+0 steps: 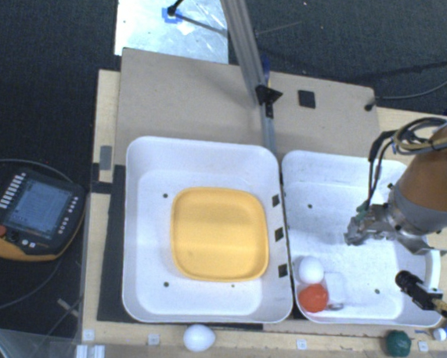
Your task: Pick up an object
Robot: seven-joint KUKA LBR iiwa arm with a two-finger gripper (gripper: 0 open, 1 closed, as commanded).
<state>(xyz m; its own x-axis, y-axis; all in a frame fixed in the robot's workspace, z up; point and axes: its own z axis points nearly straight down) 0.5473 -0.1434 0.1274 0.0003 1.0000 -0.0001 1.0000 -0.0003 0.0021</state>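
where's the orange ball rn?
The orange ball sits in the near-left corner of the right bin, just below a white ball and left of and nearer than the tool.

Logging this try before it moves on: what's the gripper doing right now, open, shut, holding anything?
Gripper: over the right bin, nothing seen in it; open or shut cannot be told.
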